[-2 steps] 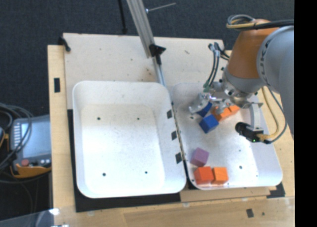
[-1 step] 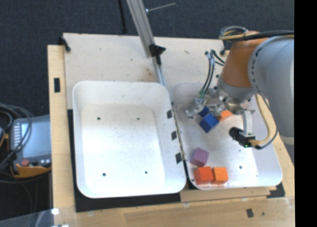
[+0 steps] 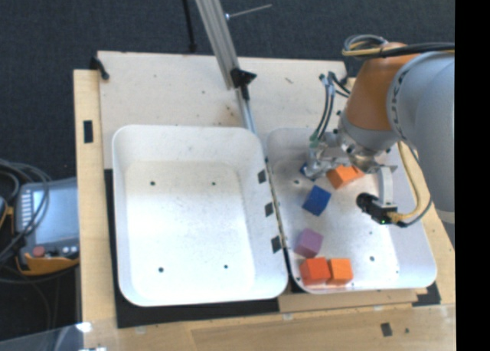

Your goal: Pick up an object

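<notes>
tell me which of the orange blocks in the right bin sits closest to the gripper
The small orange block just under the gripper, above the blue block. The other two orange blocks lie side by side at the bin's near edge.

My own wrist hangs over the far end of the right bin (image 3: 413,265) and hides that bin's far rim and far right corner. My gripper (image 3: 337,159) sits under the wrist, so I cannot tell how my fingers stand. The small orange block (image 3: 344,175) beside them is partly covered by my wrist hardware; whether I touch it is unclear. My arm (image 3: 425,112) is cut off by the picture's right edge. At the left edge, a grey box with a screen (image 3: 42,215) is cropped, and its screen is too blurred to read.
</notes>
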You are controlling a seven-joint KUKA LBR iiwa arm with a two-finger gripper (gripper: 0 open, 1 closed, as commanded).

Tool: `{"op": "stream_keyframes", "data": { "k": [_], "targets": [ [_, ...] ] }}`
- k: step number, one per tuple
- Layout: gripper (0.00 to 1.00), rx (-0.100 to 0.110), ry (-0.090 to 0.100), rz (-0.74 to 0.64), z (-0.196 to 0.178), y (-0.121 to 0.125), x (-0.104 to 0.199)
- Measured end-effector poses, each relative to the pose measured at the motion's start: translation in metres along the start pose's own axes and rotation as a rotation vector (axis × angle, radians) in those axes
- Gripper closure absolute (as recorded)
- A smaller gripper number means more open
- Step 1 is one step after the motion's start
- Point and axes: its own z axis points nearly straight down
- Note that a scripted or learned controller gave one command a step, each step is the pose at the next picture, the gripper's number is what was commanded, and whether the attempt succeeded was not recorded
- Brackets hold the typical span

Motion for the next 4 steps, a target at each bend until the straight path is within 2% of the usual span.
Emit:
{"op": "stream_keyframes", "data": {
  "k": [1, 2, 3, 4],
  "targets": [
    [1.0, 0.017, 0.007, -0.004, -0.063, -0.002, -0.002],
    [1.0, 0.018, 0.007, -0.011, -0.108, 0.003, -0.003],
    [1.0, 0.021, 0.008, -0.013, -0.126, 0.004, -0.004],
    [1.0, 0.026, 0.009, -0.014, -0.114, -0.023, 0.043]
  ]
}}
